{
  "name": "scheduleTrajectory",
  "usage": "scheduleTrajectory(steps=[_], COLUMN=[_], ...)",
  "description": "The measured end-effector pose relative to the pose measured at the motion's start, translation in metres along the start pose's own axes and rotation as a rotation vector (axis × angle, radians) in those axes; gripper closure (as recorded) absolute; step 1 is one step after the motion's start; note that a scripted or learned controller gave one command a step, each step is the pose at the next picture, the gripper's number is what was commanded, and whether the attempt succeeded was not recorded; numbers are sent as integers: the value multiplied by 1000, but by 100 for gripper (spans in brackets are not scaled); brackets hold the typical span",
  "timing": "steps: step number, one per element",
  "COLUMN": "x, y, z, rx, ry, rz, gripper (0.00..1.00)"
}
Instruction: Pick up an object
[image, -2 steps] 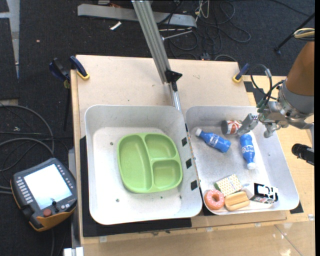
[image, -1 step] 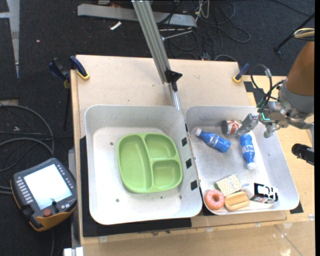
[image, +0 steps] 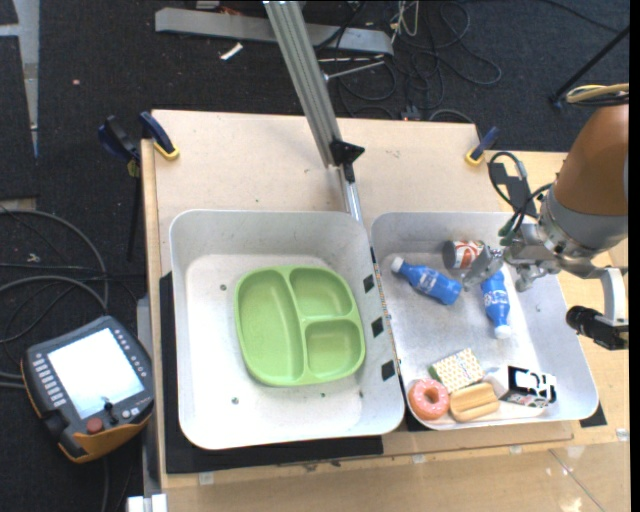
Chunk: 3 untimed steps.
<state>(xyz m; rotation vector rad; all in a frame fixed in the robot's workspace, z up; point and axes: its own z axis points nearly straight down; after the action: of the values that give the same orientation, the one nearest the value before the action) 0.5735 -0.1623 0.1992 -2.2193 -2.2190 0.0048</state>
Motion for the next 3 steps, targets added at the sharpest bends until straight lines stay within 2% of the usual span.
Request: scheduleTrajectory(steps=[1, 2, 3], x=[-9, -9, -9], y=[-4, 1, -2], z=[52, 82, 77], rx=[1, -16, -7], ry=[0, -3, -1], rz=[1, -3, 0], gripper=[0, 0, 100])
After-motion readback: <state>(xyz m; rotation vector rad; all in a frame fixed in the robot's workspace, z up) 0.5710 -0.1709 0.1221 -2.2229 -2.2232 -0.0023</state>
